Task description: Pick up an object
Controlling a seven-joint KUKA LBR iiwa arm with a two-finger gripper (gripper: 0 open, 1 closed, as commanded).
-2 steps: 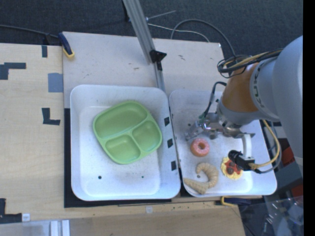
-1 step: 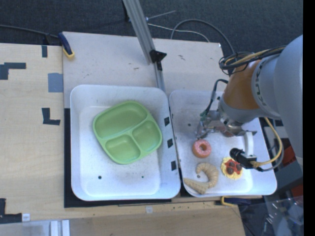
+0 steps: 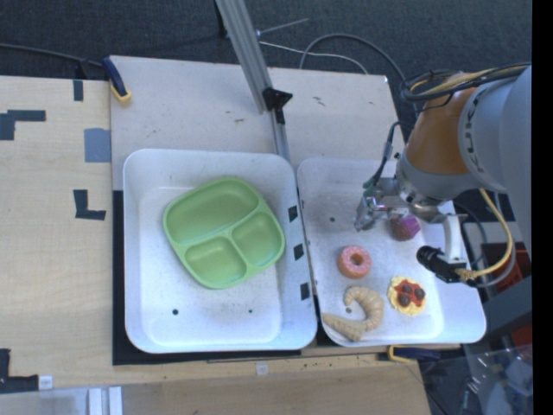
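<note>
My gripper [image 3: 378, 213] hangs over the upper middle of the right bin [image 3: 333, 188], with metal fingers pointing down and nothing visible between them. A small purple object [image 3: 405, 226] lies just to its right, close to the fingers. Below it rests a pink frosted donut [image 3: 353, 261]. A tan croissant [image 3: 359, 311] lies near the bin's front edge, and a yellow tart with red berries [image 3: 408, 295] sits at the front right.
The left bin [image 3: 147, 318] holds a green divided plate [image 3: 224, 231]. A slanted metal pole [image 3: 251, 50] rises behind the bins. A black connector and cables [image 3: 441, 264] hang off the arm over the right bin's right side.
</note>
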